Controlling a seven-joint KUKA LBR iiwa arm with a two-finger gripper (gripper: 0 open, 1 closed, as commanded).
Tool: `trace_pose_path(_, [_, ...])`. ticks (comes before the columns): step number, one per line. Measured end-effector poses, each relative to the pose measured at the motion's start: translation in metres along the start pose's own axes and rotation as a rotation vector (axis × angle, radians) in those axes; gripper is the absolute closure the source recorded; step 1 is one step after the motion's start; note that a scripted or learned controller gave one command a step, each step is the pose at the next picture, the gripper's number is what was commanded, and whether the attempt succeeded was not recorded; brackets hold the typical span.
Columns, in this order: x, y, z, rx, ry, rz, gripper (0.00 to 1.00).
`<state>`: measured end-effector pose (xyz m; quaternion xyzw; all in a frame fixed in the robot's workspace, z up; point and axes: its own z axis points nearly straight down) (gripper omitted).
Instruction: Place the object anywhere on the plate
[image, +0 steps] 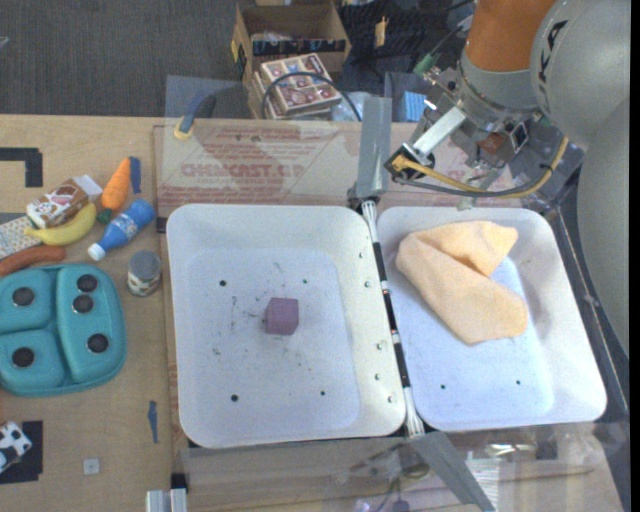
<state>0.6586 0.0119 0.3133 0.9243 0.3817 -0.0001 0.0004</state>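
A small purple cube (281, 316) lies alone near the middle of the left bin (200, 400). A folded orange-yellow cloth (465, 280) rests in the upper half of the right bin (560, 390). My gripper (487, 150) hangs above the far edge of the right bin, behind the cloth and well away from the cube, partly hidden by the wrist housing and yellow cables. Nothing is seen held in it.
A teal divided plate (60, 325) sits on the bench left of the bins, near a small can (144, 272), a toy bottle (120, 230), a banana (62, 228) and a carrot (119, 184). A cardboard box (292, 55) stands behind the bench.
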Motion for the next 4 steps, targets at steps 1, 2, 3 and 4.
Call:
trace_pose_path(1, [-0.095, 0.083, -0.122, 0.000, 0.000, 0.013, 0.00])
trace_pose_path(2, [-0.159, 0.146, -0.122, -0.001, 0.000, 0.023, 0.00])
trace_pose_path(3, [-0.154, 0.143, -0.133, -0.003, -0.001, 0.014, 1.00])
trace_pose_path(4, [-0.154, 0.143, -0.133, -0.002, -0.001, 0.013, 0.00])
